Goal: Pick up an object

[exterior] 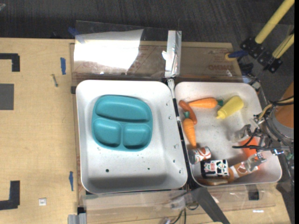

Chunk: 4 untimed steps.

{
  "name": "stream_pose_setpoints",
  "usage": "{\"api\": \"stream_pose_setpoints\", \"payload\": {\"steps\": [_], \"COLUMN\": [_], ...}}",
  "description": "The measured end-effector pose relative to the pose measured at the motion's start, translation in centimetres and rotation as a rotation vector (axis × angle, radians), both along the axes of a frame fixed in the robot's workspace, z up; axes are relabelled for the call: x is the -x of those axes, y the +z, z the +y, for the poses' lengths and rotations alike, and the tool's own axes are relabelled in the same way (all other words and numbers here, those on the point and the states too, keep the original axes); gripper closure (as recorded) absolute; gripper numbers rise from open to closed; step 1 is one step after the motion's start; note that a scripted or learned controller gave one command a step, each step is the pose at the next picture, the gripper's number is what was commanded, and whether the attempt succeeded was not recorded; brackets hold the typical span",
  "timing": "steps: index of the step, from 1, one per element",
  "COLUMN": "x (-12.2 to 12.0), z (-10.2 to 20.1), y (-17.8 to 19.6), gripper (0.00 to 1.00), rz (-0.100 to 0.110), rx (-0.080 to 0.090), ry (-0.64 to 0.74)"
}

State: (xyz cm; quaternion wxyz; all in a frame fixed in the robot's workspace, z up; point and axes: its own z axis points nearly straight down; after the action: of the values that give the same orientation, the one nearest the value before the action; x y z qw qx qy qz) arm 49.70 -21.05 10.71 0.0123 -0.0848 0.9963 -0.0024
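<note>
The right bin holds several toy foods. An orange carrot lies at the back beside a yellow squeeze bottle. A second carrot and a red pepper lie along the left wall. Near the front are a red-and-white can, a black-and-white carton and an orange-and-white item. My gripper is low at the bin's right side, open, with its metal fingers spread apart just above the orange-and-white item. A thin orange-red streak shows between them; I cannot tell what it is.
The left bin holds a teal divided plate. A clear plastic sheet and a metal divider stand behind the bins. Yellow-handled tools lie at the top right. The tan bench extends left.
</note>
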Motion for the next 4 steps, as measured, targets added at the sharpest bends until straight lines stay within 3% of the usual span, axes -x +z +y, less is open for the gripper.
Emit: {"api": "stream_pose_setpoints", "payload": {"steps": [1, 2, 4], "x": [0.0, -0.2, -0.8], "z": [0.4, 0.2, -0.8], "y": [0.1, 0.0, 0.0], "gripper": [0.00, 0.00, 0.00], "rz": [-0.005, -0.001, -0.007], "rx": [0.008, 0.001, 0.012], "ry": [0.033, 0.109, 0.310]}}
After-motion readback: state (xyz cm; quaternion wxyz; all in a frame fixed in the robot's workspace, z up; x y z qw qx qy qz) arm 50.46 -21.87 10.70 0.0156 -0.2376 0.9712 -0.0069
